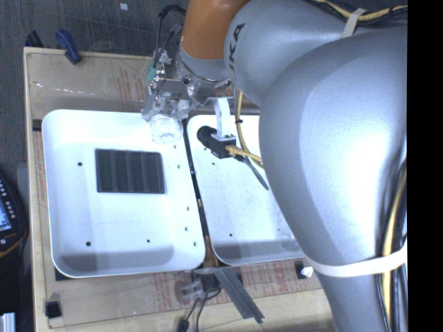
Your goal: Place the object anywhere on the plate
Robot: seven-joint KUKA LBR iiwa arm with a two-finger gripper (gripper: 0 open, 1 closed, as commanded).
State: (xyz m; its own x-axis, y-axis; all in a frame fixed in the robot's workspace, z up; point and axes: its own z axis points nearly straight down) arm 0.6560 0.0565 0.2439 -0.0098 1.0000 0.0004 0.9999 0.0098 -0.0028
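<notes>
From the overhead camera, the dark grey ribbed rectangular plate (130,171) lies bare in the left shallow white bin (69,206), so placing remains undone. The tool (165,113) hangs over that bin's far right corner with a small clear rounded object (165,128) beneath it (whether gripped, I cannot tell). The grey arm (304,116) bends down from the right.

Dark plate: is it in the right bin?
No, the dark plate lies flat in the left bin, while the gripper is at that bin's upper right corner.
</notes>
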